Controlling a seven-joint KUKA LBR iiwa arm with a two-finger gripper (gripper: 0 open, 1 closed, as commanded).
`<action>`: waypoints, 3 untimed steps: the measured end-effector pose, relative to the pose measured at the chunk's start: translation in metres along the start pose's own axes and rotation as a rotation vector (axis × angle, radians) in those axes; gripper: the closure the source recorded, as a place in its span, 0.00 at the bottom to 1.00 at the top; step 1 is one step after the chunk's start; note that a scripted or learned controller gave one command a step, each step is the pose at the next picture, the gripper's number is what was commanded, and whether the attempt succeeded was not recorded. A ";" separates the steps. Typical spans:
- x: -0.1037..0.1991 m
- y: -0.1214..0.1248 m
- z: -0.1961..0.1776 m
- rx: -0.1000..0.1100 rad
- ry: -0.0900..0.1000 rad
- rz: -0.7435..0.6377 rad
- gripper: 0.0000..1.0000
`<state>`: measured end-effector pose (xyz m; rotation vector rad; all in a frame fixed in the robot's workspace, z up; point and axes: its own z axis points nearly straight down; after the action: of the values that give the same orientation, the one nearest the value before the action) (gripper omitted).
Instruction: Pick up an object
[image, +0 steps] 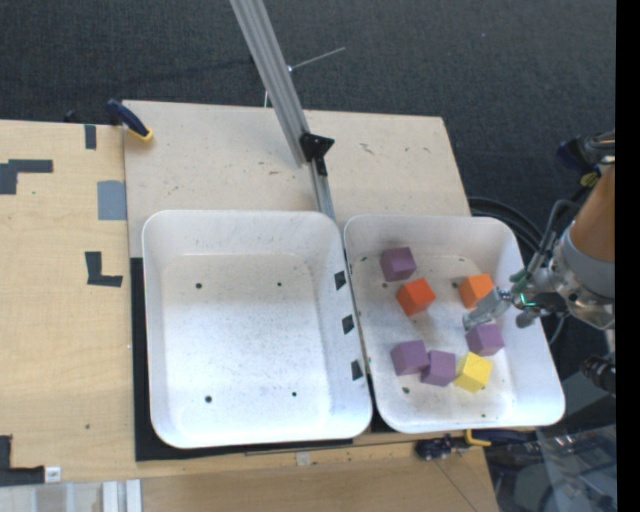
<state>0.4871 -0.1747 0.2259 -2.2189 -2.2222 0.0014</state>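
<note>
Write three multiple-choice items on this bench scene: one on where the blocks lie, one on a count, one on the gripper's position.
1. Which bin holds the blocks?
A. the left bin
B. the right bin
C. both bins

2. How many purple blocks are there?
A. two
B. four
C. six

3. Where is the gripper?
A. low over the right bin, between an orange block and a purple block
B. above the left bin
C. above the bare bench behind the bins

Answers:
1. B: every block lies in the right bin.
2. B: purple blocks sit at and, beside two orange blocks and the yellow block.
3. A: the gripper sits between the orange block and the purple block near the right wall.
</note>
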 end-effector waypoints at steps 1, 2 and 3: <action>0.002 0.002 0.044 0.005 0.001 0.001 0.00; 0.001 0.011 0.099 -0.001 -0.003 0.001 0.00; -0.003 0.017 0.112 -0.022 -0.012 0.002 0.00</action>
<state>0.5037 -0.1772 0.1142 -2.2377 -2.2369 -0.0101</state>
